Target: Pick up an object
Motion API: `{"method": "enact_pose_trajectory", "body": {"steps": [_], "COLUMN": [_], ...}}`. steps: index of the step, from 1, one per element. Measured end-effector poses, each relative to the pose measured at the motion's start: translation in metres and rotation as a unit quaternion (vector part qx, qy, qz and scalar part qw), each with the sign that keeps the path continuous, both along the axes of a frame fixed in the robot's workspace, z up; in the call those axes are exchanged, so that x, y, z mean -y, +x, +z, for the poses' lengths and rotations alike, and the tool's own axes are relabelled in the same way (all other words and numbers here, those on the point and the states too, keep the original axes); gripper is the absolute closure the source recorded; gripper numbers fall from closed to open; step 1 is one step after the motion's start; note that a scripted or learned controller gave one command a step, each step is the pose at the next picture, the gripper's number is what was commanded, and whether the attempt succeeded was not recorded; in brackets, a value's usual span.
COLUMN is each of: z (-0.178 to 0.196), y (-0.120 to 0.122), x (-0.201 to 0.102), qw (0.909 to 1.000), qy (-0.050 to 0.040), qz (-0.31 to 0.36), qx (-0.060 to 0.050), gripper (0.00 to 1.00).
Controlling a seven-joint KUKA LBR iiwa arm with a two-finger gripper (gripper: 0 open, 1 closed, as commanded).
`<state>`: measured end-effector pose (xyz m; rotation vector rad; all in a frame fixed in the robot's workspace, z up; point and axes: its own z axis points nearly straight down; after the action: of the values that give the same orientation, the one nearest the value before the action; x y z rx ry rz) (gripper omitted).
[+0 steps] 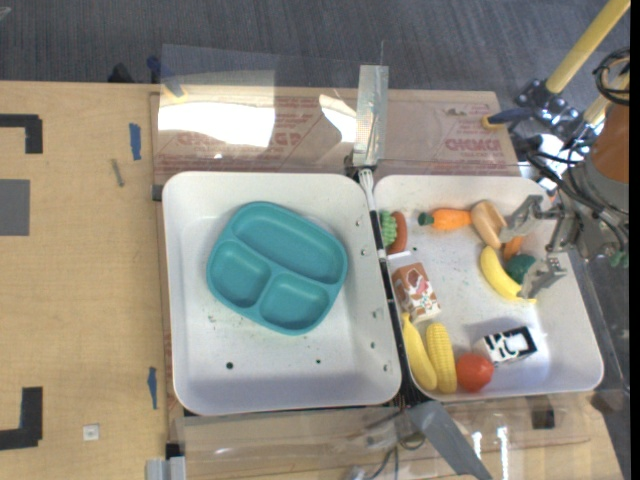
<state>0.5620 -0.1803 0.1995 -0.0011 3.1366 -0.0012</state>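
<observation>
A tan wooden desk (70, 298) bears two glossy white bins. The left bin (190, 368) holds a teal sectioned plate (277, 266). The pincer (537, 244) hangs spread, unladen, over the right bin (575, 338) beside a curved yellow banana (496, 272).

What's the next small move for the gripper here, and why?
Probably a short descent. The gripper hangs open at the right bin's far right side, over the green piece with the banana just beside it, and nothing sits between its fingers. Lowering would put one of them within reach.
</observation>
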Motion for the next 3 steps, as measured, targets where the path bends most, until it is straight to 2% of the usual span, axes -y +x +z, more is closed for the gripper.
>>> {"method": "enact_pose_trajectory", "body": {"steps": [1,2,3], "z": [-0.103,-0.111,-0.11], "y": [0.062,0.01,-0.038], "x": [-0.003,0.009,0.015], "qw": [0.9985,0.999,0.9946], "qy": [0.0002,-0.0003,0.0005], "qz": [-0.055,-0.044,-0.103], "qx": [0.001,0.002,0.003], "gripper": [0.0,0.0,0.0]}}
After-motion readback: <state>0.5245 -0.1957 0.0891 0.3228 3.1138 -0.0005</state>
